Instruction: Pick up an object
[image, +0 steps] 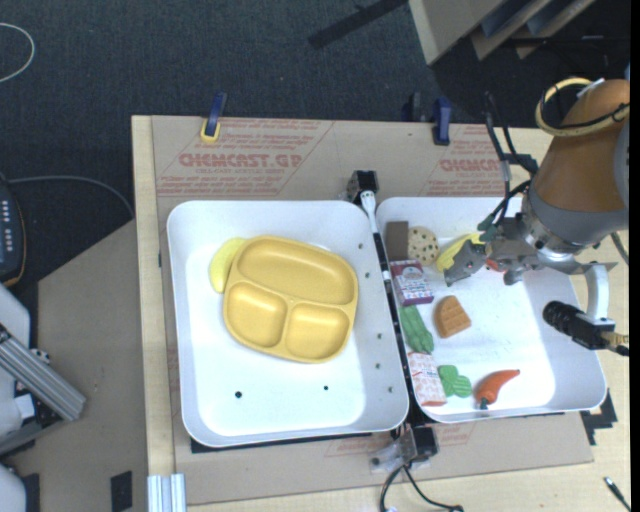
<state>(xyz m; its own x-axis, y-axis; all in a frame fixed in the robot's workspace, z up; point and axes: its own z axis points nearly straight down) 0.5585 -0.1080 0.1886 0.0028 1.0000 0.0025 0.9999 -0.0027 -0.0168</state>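
My gripper (472, 262) hangs low over the back of the right bin (560, 395), reaching in from the right. A small yellow object (455, 246) sits right at its tip, partly covered by it; whether it is gripped I cannot tell. Around it lie a chocolate-chip cookie (424, 243), a brown block (397, 240), a pink box (410, 282) and an orange bread-like piece (452, 317). Further forward are a green pickle (417, 330), a red-and-white packet (424, 378), a small green item (456, 382) and a red chili pepper (497, 384).
The left bin (200, 380) holds a yellow divided plate (290, 298) with another yellow piece (224, 262) poking out from under its back left. The arm's grey body and orange band (585, 150) rise over the right bin's far right corner. Clamps sit on the bench's back edge.
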